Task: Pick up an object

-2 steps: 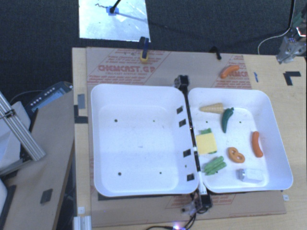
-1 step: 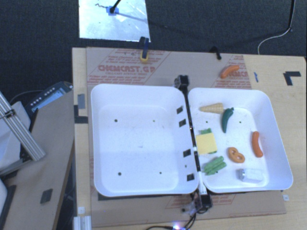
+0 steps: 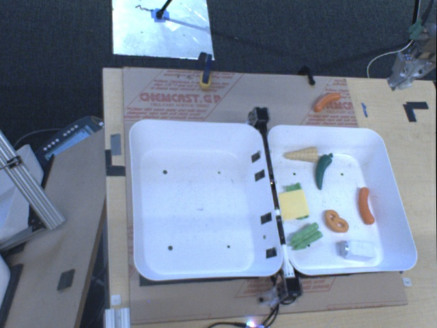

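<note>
I have no set target, so I choose from what lies in the right bin: a pale cone near the top, a dark green pepper just beside it, a yellow block with a green piece touching its upper edge, a leafy green bundle below that, a brown pretzel, an orange sausage towards the right wall, and a whitish lump near the bottom. I judge the sausage the best pick: it lies well apart from its neighbours, long and rounded, so I would bring the pincer down across its narrow width, clear of the bin wall. The yellow block looks flat and sits close to the divider between the bins, which I think leaves little room for a finger. The toys look like smooth moulded plastic or foam, likely light and apt to slide on the glossy white floor. The left bin shows bare white plastic with small dark dots. A second orange sausage lies on the desk outside the bins. At the top right edge a pale metal part hangs over the desk corner; if that is the pincer, I cannot tell how it is set.
</note>
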`<control>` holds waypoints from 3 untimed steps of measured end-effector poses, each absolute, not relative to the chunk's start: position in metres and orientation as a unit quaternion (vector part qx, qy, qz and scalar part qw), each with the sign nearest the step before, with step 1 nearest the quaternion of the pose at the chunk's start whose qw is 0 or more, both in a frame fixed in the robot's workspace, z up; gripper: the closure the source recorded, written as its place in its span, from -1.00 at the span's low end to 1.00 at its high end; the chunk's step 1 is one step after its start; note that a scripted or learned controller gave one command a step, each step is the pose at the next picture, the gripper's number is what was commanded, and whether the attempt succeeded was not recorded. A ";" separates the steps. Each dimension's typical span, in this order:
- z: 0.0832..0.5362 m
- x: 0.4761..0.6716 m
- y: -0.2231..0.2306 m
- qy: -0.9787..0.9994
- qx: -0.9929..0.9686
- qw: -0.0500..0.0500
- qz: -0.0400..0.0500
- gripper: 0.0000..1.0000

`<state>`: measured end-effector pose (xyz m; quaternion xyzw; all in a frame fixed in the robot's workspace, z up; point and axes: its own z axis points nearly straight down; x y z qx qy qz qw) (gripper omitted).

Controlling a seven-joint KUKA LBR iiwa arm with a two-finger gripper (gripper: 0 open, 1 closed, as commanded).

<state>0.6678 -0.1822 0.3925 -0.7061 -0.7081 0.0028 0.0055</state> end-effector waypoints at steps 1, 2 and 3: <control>0.546 0.668 -0.194 -0.709 -0.705 -0.009 -0.004 1.00; 0.424 0.668 -0.177 -0.709 -0.705 0.003 0.002 1.00; 0.544 0.668 -0.179 -0.709 -0.705 -0.007 -0.004 1.00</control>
